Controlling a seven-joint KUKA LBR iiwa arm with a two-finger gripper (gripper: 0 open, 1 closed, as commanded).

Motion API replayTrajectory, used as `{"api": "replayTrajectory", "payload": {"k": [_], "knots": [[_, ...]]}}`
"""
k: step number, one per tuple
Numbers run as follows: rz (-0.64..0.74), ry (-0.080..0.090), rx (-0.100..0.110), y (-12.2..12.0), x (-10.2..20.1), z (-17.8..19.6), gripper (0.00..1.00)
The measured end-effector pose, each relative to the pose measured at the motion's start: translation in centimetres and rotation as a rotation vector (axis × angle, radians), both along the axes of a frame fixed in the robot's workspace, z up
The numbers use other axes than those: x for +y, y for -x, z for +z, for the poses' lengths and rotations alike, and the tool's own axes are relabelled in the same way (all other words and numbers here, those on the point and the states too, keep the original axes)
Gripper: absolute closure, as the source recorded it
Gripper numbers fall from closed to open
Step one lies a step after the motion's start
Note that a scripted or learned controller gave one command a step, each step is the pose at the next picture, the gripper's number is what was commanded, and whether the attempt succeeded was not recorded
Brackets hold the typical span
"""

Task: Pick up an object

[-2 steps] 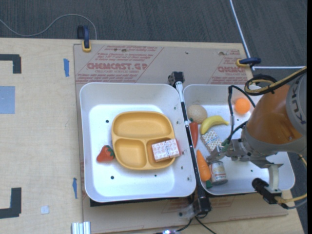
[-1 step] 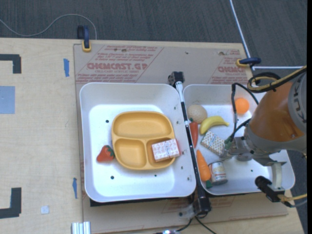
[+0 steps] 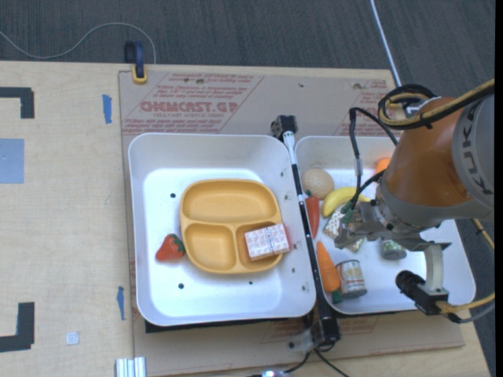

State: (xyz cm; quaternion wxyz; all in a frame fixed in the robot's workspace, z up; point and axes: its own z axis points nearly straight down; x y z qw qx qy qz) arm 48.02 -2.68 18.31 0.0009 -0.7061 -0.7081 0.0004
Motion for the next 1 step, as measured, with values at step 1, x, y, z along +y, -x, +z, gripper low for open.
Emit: {"api": "replayTrajectory", "payload": {"k": [1], "knots": [[-0.001,0.001,0.000,0.02,-0.06,-0.02,0.00]]}}
